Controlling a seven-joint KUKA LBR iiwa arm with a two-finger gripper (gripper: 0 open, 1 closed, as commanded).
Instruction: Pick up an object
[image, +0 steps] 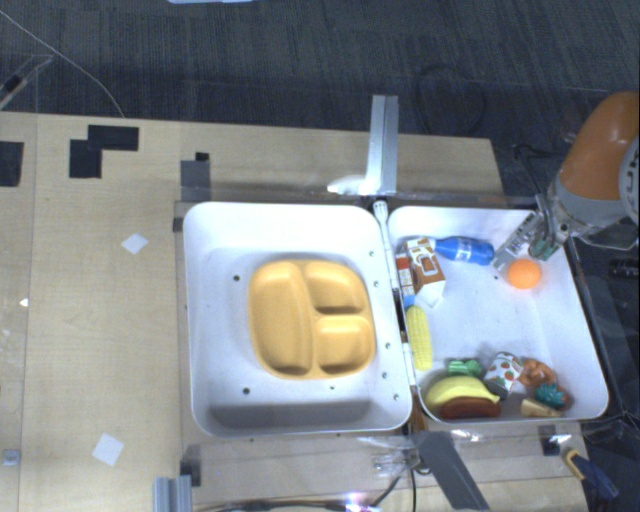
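A wooden bench (90, 300) bears 2 white bins. In the right bin (590, 350), the gripper (530, 243) hovers just above an orange ball (524, 274), jaws spread and holding nothing. It should centre over the ball before closing.

Tray (305, 318) in left bin (205, 300); ball (524, 274) in right bin (590, 350).

White bins (215, 400) — a yellow tray (308, 318), blue bottle (463, 249), orange ball (524, 274), yellow corn (420, 338).

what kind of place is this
Probably a robot lab's grasping test bench: a robot arm reaches over two white bins, one holding a yellow tray, the other toy food such as a banana.
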